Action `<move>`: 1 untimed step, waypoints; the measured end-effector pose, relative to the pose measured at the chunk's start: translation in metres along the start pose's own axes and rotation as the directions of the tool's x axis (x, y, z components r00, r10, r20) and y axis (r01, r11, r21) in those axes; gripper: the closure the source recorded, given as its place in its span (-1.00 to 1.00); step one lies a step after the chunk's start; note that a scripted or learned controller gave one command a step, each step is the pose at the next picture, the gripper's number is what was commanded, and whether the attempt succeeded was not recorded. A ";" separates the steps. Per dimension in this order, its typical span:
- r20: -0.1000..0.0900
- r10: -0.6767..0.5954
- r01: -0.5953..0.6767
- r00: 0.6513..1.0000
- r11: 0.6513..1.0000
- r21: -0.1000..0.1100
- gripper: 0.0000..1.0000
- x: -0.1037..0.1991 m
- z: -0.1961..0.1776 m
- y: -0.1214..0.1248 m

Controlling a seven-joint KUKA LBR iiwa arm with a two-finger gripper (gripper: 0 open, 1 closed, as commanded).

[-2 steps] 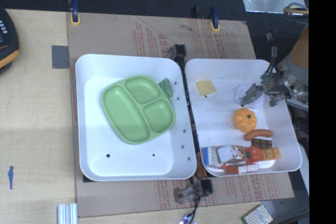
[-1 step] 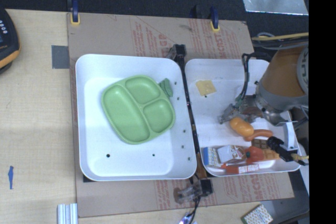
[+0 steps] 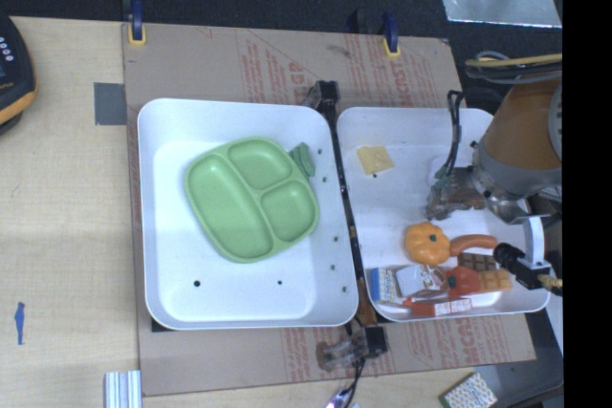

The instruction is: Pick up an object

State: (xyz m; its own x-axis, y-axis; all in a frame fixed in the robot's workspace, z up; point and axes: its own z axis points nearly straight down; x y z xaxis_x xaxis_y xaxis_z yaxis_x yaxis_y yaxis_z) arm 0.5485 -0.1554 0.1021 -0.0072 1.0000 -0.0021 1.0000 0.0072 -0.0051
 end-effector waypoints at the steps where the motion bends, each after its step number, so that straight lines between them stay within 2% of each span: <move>1: 0.000 0.001 -0.001 1.000 1.000 0.000 -1.00 0.000 0.000 0.000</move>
State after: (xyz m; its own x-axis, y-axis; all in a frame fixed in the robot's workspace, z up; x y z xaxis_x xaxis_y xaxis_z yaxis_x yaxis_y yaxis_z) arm 0.5485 -0.1552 0.1017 -0.0067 1.0000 -0.0018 1.0000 0.0067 -0.0050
